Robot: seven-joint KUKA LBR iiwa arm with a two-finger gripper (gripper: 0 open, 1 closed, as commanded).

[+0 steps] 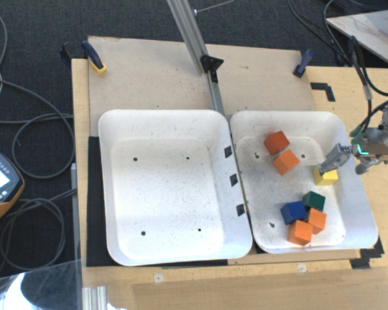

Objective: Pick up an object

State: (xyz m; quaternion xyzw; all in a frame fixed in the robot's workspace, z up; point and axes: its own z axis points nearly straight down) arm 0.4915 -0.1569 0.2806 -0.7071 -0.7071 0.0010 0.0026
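The right bin [290,115] holds several blocks. Two orange cubes [280,152] lie near its middle. A yellow block [326,175] rests by the right wall. A blue block [293,212], a green block [315,201] and two more orange cubes [308,226] cluster at the front. My gripper [350,160] reaches in over the bin's right rim, open, with one grey finger [337,154] just above the yellow block. Nothing sits between the fingers.
The left bin [161,124] sits beside the right one, with a row of black clips [233,179] along the shared wall. A slanted metal pole [193,31] rises behind the bins. Blue clamps [94,55] grip the board's back corners.
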